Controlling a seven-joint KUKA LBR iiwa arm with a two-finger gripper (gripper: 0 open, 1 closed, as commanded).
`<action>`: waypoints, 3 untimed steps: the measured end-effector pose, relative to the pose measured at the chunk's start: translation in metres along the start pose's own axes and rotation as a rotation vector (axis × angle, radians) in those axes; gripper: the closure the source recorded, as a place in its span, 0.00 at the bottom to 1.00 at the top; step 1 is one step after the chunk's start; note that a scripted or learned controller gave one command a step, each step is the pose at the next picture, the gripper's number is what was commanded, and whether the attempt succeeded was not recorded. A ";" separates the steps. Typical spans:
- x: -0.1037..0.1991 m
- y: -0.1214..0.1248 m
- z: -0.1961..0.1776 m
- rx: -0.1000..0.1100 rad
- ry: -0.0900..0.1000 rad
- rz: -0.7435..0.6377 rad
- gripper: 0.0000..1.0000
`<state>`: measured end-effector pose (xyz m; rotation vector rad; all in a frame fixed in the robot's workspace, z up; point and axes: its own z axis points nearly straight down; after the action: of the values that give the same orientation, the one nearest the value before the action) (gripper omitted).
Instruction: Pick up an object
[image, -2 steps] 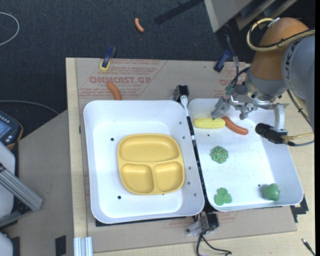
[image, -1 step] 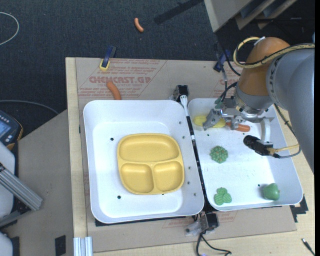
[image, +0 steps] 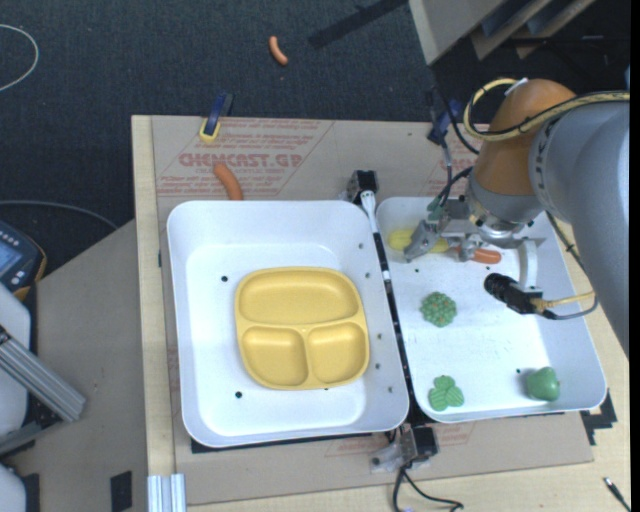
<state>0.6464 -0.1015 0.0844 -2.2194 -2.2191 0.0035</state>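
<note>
- The gripper (image: 440, 240) hangs low at the far end of the right bin (image: 570, 345), beside a yellow piece (image: 401, 240); its finger state cannot be told.
- Nothing looks lifted yet; the broccoli floret (image: 438, 308) lies mid-bin, so the pick remains.

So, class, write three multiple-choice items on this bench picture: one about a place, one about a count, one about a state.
1. Where does the yellow tray lie?
A. left bin
B. right bin
C. floor

2. How many green items lie in the right bin?
A. one
B. three
C. five

3. How does the tray sit?
A. flipped over
B. on edge
C. flat, compartments up

Key: 1 A, it rests in the left bin. 2 B, three green pieces show. 3 C, its three hollows face the camera.
</note>
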 end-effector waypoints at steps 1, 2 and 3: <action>0.000 0.001 -0.011 -0.003 0.000 0.001 1.00; 0.003 0.004 -0.055 -0.009 -0.002 -0.001 1.00; 0.011 0.012 -0.111 -0.012 -0.002 -0.002 1.00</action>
<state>0.6587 -0.0905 0.1951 -2.2239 -2.2283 -0.0073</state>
